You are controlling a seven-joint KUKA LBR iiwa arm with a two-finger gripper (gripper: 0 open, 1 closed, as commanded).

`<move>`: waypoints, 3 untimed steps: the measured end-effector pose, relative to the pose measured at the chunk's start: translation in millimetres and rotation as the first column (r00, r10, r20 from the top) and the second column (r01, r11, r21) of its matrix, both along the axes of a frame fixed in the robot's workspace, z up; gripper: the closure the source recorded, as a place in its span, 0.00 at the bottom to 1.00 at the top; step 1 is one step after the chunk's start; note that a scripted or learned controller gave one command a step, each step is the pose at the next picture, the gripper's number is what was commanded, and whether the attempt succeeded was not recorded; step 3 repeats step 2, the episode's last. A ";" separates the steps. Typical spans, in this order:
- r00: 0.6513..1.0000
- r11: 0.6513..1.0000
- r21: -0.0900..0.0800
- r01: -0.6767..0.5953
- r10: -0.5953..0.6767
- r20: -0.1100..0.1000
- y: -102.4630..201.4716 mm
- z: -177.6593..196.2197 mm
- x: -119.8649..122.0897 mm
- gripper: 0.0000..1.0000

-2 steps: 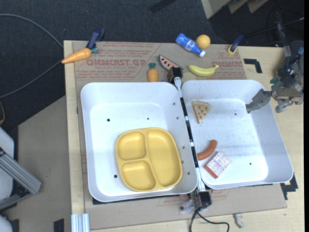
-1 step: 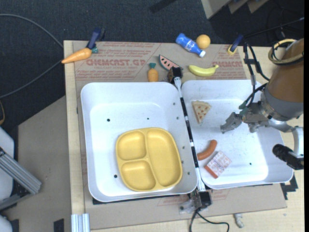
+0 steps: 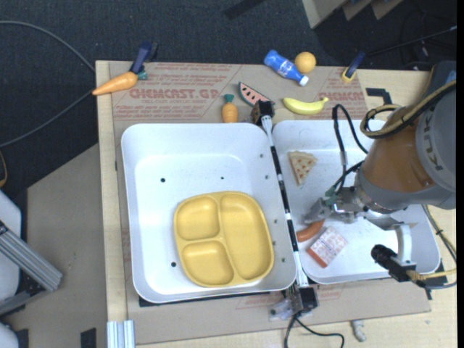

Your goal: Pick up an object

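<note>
Over the right bin (image 3: 428, 256): the grey arm (image 3: 406, 158) with its orange band reaches in from the right, its hand (image 3: 322, 210) low near the bin's left wall.
Hand state: I cannot tell how it is set; the tips blur together.
Nearest thing: an orange-red sausage (image 3: 310, 230) lies on the bin floor just below the hand, close to it; whether they touch I cannot tell.
Sausage look: short, rounded, slanted, glossy.
Beside it: a red-and-white packet (image 3: 328, 247), just right of and below the sausage.
Farther up: a pizza slice (image 3: 301, 165), well apart from the hand.
Left bin (image 3: 145, 151): a yellow divided plate (image 3: 222, 236).
Desk (image 3: 181, 85): a carrot (image 3: 116, 83), a banana (image 3: 304, 106), a blue bottle (image 3: 284, 67).
</note>
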State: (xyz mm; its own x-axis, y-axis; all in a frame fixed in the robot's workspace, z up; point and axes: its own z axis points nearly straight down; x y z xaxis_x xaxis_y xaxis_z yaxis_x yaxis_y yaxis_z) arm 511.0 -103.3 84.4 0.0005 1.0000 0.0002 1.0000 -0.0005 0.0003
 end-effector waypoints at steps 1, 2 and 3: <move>1.000 1.000 0.000 0.001 -0.001 0.001 0.0 9.7 0.1 1.00; 1.000 1.000 0.001 -0.002 0.002 0.001 59.8 100.7 22.2 1.00; 1.000 1.000 0.001 -0.002 0.002 0.001 59.8 100.7 22.2 1.00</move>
